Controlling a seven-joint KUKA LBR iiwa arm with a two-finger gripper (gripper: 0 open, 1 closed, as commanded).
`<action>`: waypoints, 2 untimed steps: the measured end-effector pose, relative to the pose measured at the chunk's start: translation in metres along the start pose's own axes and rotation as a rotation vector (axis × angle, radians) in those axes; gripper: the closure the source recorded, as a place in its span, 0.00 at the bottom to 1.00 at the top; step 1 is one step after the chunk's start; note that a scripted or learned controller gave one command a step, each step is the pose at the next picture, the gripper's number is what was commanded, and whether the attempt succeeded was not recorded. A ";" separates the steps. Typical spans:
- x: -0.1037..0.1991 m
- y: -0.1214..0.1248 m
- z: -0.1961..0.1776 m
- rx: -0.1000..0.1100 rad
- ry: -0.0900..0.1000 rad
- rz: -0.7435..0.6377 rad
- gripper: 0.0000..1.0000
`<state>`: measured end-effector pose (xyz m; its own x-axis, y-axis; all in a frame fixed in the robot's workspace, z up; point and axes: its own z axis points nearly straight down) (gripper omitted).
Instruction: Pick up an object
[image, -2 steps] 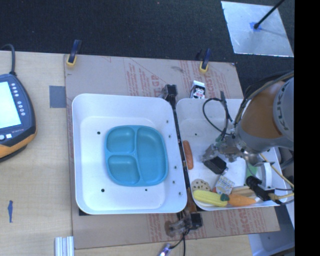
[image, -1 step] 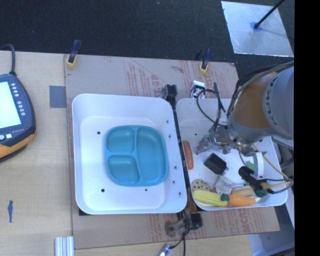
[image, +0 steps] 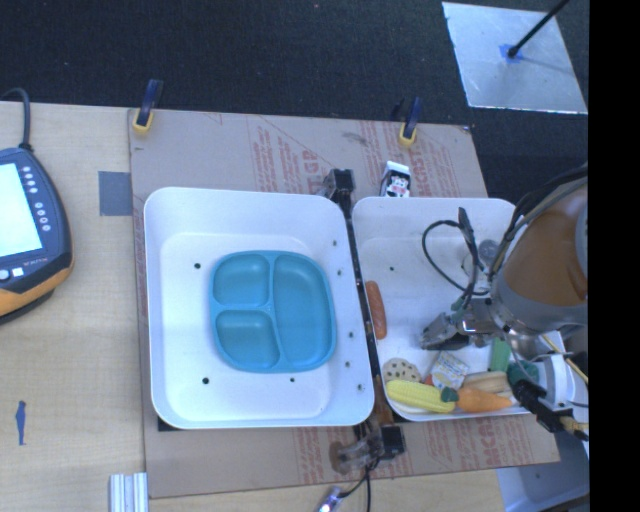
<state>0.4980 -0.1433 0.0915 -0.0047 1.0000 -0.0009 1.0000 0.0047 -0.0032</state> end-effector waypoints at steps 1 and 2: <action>-0.001 0.001 -0.010 0.000 -0.001 -0.004 1.00; 0.074 0.056 -0.101 -0.002 0.002 0.000 1.00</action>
